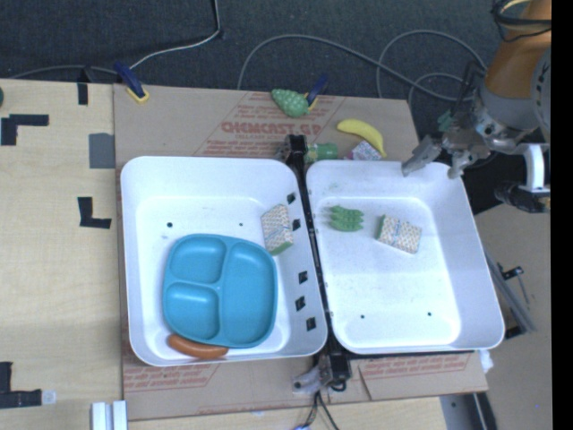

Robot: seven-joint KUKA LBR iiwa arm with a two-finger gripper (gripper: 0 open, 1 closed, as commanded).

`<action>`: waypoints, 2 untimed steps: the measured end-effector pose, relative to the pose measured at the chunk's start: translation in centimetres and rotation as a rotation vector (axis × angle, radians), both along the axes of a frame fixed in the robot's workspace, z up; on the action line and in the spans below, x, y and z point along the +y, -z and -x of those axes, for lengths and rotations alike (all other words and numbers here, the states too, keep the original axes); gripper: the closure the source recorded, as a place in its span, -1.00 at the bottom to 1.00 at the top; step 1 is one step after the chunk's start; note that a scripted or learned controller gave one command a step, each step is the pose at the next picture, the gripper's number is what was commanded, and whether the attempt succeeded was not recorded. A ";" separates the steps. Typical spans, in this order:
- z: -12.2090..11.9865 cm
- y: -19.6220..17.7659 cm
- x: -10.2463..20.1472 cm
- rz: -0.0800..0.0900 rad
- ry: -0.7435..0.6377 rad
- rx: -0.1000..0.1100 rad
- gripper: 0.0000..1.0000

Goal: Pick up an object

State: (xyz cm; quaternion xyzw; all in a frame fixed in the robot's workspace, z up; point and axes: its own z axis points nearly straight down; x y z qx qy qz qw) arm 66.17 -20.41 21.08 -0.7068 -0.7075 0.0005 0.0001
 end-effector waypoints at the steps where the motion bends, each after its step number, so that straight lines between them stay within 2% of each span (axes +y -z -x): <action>1: 3.2 12.4 3.4 0.000 -0.001 -0.002 -1.00; 2: 3.2 11.4 3.2 0.004 -0.001 -0.006 1.00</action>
